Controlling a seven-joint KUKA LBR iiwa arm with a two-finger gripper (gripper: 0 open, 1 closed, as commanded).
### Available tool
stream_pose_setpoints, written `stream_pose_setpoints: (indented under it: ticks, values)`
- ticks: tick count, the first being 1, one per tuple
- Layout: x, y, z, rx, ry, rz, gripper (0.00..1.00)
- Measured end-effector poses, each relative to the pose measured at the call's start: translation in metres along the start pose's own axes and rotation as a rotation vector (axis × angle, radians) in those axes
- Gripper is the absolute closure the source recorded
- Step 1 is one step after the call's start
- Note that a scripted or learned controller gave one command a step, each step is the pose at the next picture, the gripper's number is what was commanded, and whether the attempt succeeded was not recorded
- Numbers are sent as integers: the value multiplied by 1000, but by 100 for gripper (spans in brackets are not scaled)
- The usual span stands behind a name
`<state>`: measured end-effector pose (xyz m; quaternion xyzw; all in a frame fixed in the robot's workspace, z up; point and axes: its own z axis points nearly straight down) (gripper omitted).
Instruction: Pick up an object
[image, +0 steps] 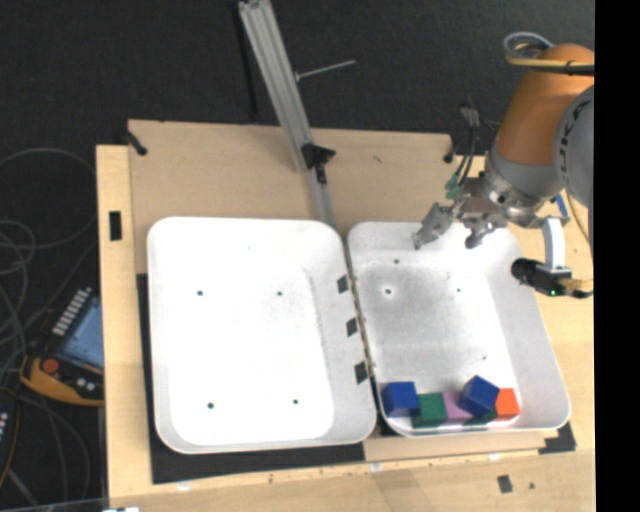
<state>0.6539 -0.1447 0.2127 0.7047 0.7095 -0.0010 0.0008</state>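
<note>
Bench (240, 170): light wood top | left white bin (245, 330) on it | right white bin (450, 310) touching the left bin's right side

I see the gripper (452, 232) hanging over the far edge of the right bin (440, 310), its two fingers spread apart with nothing between them; along that bin's near wall sit two blue blocks (400, 396), a green block (431, 408) and an orange block (507, 402); the left bin (245, 330) lies beside it.
</note>
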Motion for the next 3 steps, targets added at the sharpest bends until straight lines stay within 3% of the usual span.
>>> stream_pose_setpoints:
  ticks: [1,2,3]
  values:
    - [-1,1,-12,-3,-2,-5,100]
    - [110,-26,17,2,5,-1,100]
    - [195,-10,15,-2,5,-3,100]
